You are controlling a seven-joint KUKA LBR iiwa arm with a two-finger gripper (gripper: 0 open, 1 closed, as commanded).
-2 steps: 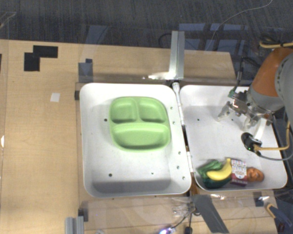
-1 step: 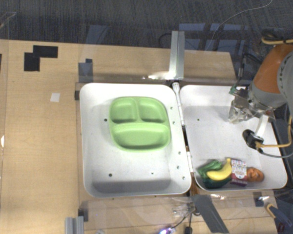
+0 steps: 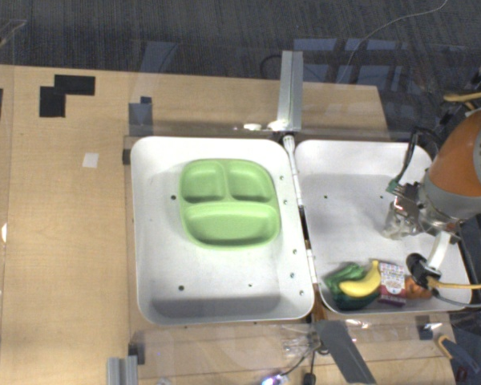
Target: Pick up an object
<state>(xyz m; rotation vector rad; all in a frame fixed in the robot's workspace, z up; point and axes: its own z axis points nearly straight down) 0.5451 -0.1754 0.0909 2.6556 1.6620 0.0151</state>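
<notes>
Along the near wall of the right bin [image 3: 345, 175], a yellow banana [image 3: 361, 284] is piled against a green toy [image 3: 344, 273] and a small printed packet [image 3: 392, 278]. A green divided tray [image 3: 228, 201] is seen in the left bin [image 3: 156, 239], on the wooden bench [image 3: 56, 215]; grey carpet lies beyond. The gripper [image 3: 398, 221] is lowered over bare bin floor, away from the pile; its opening cannot be told.

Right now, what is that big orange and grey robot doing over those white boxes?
The robot arm reaches in from the right, and its gripper is low over the right bin, trying to pick something up. The toys sit piled in that bin's near corner: a yellow banana, something green and a few small colourful bits. The gripper is apart from that pile. The left bin holds a green divided plate.
</notes>
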